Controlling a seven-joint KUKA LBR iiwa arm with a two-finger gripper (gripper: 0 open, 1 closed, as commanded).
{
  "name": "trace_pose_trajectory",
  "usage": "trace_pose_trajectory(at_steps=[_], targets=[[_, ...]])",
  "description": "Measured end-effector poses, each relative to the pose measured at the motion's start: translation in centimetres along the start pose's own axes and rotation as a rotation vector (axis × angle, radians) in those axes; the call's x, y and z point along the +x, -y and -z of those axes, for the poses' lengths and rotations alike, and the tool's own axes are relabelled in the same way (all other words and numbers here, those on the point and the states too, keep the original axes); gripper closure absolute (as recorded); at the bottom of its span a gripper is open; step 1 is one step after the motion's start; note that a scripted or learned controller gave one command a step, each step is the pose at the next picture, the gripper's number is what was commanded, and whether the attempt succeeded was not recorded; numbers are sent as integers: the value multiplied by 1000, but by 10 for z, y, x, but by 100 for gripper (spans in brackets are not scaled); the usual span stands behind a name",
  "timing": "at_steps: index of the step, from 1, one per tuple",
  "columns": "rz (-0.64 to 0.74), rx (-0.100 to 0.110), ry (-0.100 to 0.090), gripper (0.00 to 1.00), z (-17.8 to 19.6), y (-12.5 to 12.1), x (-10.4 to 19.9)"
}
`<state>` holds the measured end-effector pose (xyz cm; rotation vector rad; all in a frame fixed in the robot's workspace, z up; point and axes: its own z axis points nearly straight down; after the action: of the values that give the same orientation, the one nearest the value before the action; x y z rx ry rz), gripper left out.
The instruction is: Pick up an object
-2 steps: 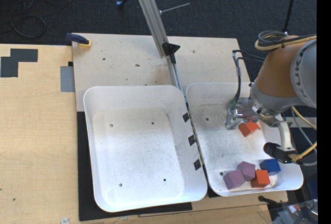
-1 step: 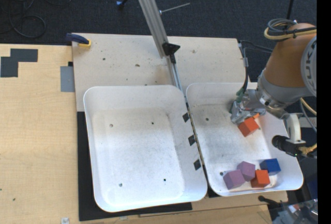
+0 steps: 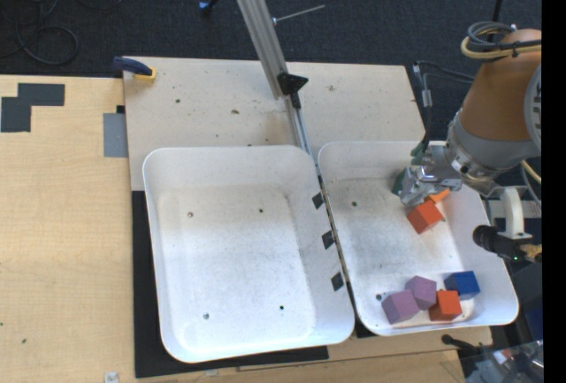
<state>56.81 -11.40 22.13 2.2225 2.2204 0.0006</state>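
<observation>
1 orange block [image 3: 426, 216] under tool [image 3: 416, 187]; no legible writing.

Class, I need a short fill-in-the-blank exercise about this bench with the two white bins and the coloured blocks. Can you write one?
1. The blue block lies in the ____ bin as the camera sees it.
2. The block just below the pincer is ____ in colour.
3. The near corner cluster holds ____ purple blocks.

Missing words: right; orange; two

Pincer [image 3: 423, 192] sits over the right bin [image 3: 371, 222], an orange block [image 3: 426, 216] touching at its five o'clock.
</observation>
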Motion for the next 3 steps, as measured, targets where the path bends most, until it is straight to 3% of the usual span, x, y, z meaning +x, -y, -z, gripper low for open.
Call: trace_pose_trajectory(at_steps=[2, 3], targets=[[5, 5, -2, 100, 2, 3, 92], [6, 2, -2, 100, 3, -11, 149]])
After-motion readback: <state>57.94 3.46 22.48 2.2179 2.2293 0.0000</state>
